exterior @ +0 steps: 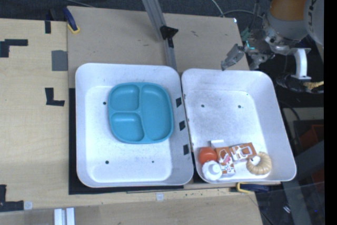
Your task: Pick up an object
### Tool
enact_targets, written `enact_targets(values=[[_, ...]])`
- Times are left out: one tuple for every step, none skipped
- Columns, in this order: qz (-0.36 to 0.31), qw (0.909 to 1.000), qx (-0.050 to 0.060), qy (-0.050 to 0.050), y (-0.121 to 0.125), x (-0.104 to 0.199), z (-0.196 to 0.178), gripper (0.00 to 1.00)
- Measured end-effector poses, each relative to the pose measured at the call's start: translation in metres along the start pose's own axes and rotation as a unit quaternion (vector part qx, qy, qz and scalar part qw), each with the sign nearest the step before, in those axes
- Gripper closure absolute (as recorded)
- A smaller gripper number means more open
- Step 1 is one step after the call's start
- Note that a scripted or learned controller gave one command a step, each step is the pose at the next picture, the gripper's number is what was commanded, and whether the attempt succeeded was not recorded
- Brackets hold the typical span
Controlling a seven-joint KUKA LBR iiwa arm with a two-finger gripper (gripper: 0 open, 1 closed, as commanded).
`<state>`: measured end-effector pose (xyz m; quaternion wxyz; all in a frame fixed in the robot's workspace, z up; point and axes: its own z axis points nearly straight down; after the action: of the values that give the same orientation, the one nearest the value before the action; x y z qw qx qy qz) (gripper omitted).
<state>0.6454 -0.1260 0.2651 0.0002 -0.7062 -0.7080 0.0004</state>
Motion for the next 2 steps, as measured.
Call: enact_targets(values=[[0.0, 1.0, 0.0, 0.0, 0.0, 0.0, 0.0, 0.0], [0.0, 1.0, 0.003, 0.0, 0.006, 0.002, 0.062, 0.0]])
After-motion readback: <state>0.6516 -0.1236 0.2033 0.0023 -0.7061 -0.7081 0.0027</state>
